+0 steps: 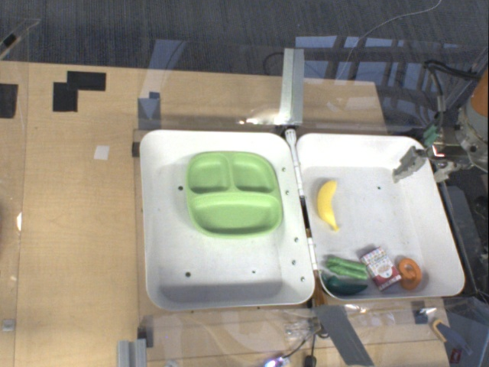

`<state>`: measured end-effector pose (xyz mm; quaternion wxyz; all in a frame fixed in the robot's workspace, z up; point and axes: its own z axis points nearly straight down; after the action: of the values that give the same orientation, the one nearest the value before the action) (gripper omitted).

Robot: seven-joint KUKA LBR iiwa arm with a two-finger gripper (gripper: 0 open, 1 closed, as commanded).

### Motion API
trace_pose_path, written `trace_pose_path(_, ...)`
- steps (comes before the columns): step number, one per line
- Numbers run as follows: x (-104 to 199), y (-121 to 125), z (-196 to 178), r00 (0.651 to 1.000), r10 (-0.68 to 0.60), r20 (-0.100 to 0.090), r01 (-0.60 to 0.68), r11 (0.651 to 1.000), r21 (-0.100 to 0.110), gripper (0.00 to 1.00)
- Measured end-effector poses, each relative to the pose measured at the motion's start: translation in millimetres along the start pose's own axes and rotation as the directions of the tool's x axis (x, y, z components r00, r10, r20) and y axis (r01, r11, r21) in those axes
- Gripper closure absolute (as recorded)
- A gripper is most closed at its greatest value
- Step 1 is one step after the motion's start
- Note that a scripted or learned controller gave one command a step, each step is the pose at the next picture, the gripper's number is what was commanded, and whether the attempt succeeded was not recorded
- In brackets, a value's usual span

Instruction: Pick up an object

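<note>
The small red carton [380,268] bears print too small to read.

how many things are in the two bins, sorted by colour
Green: 3, namely the green plastic divided tray, a light green pod-shaped vegetable and a dark green rounded vegetable
Yellow: 1, the yellow toy banana
Red: 1, the small red and white carton
Orange: 1, the round orange fruit
Total: 6
</note>
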<state>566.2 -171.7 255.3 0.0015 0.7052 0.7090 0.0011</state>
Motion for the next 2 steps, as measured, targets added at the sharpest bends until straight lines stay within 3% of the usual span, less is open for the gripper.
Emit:
trace_pose_path(1, 60.3, -20.0, 131.7, 0.995, -0.102, -0.001, 0.102, 0.995, 0.002, 0.0)
trace_pose_path(2, 77.1, 22.7, 164.2, 0.941, -0.337, 0.004, 0.337, 0.941, -0.01, 0.0)
